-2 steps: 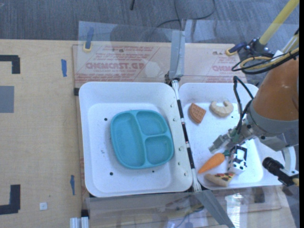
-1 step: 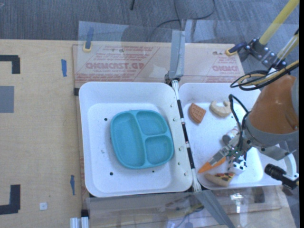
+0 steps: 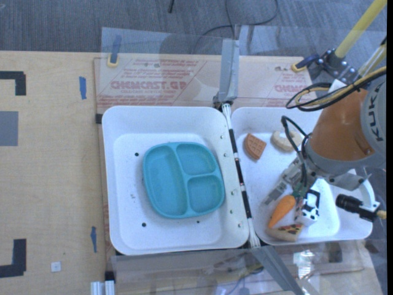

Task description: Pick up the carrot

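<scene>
The orange carrot (image 3: 282,210) lies in the right bin (image 3: 353,226) near its front edge, pointing down and to the left. My gripper (image 3: 288,193) hangs just above the carrot's thick upper end. It is open: one grey finger (image 3: 276,191) stands to the carrot's left and a dark one (image 3: 301,193) to its right. The carrot rests on the bin floor and nothing is held.
A pizza-slice toy (image 3: 286,230) and a black-and-white toy (image 3: 311,210) lie right beside the carrot. A brown biscuit-like piece (image 3: 254,146) and a pale piece (image 3: 282,141) sit at the bin's back. A teal divided plate (image 3: 183,179) lies in the left bin (image 3: 123,165).
</scene>
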Motion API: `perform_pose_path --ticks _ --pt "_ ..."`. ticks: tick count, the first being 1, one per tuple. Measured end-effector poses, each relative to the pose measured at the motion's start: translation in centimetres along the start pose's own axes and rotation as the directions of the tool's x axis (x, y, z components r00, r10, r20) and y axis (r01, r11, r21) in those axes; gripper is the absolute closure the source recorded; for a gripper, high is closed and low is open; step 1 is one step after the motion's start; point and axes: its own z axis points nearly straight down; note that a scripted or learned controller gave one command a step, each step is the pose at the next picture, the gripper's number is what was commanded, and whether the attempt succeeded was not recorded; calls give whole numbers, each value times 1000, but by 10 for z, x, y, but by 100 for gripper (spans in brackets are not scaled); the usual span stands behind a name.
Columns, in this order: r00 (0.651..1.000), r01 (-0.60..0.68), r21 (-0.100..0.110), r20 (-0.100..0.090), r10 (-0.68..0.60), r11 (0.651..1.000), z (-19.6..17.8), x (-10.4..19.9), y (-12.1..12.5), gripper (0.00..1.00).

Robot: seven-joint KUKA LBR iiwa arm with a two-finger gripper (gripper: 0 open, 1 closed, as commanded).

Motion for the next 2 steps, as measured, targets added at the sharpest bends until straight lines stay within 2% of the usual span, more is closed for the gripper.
perform_pose_path --ticks 1,2 --pt "997 -75 -3 3 75 997 0 43 -24 0" --pt "997 -81 -9 13 81 997 -12 39 -24 100"
